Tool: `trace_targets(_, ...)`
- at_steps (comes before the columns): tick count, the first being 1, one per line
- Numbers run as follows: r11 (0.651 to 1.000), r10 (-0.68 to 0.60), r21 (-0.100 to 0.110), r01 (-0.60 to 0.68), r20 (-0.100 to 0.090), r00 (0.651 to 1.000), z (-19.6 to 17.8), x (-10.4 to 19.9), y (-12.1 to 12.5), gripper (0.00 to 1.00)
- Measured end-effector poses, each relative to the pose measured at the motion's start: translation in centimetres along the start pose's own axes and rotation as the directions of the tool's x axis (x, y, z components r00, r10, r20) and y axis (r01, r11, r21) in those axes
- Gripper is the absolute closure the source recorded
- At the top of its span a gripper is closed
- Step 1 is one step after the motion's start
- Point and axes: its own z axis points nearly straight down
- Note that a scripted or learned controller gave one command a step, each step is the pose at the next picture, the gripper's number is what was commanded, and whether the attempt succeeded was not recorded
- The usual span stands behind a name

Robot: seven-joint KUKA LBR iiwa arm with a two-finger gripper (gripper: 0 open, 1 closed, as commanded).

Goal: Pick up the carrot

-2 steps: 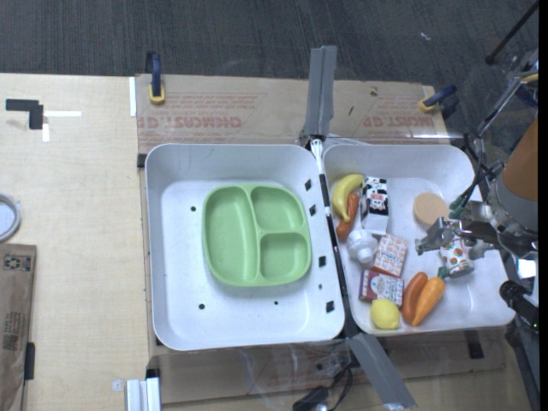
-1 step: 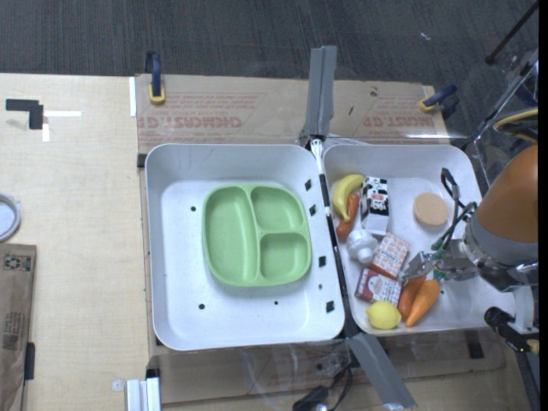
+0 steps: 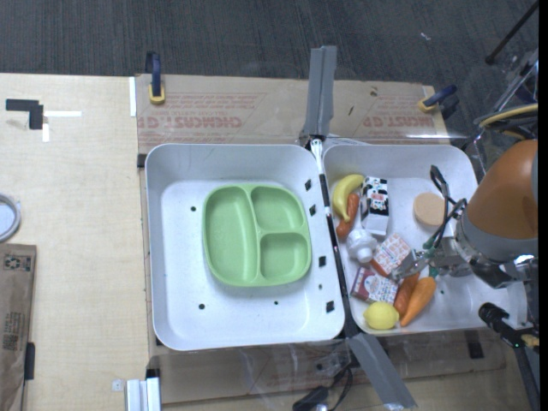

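Carrot (image 3: 417,299) lies in the bin (image 3: 458,315) at lower right of frame, not lifted yet; pincer (image 3: 427,261) is just above it, can't tell its opening or hold

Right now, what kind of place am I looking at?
Probably a robotics lab test bench: a robot arm reaches over two white bins, one holding toy food like a carrot, on a board held down with clamps.

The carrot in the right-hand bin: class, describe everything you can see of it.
The carrot is orange, smooth and tapered, probably a plastic toy. It lies tilted near the front of the right bin, beside a second orange piece. Its lower end is next to the yellow lemon. The claw hangs right over its upper end; contact cannot be judged.
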Motion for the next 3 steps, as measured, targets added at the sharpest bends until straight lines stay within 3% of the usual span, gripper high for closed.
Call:
trace_targets(1,0.923,0.385,0.002,-0.385,-0.001,0.923,0.0,0.4,-1.0,0.0)
trace_targets(2,0.923,0.386,0.001,-0.386,0.0,0.923,-0.8,0.3,-1.0,1.0)
trace_targets(3,0.934,0.358,0.001,-0.358,0.002,0.934,-9.9,6.4,-0.6,1.0)
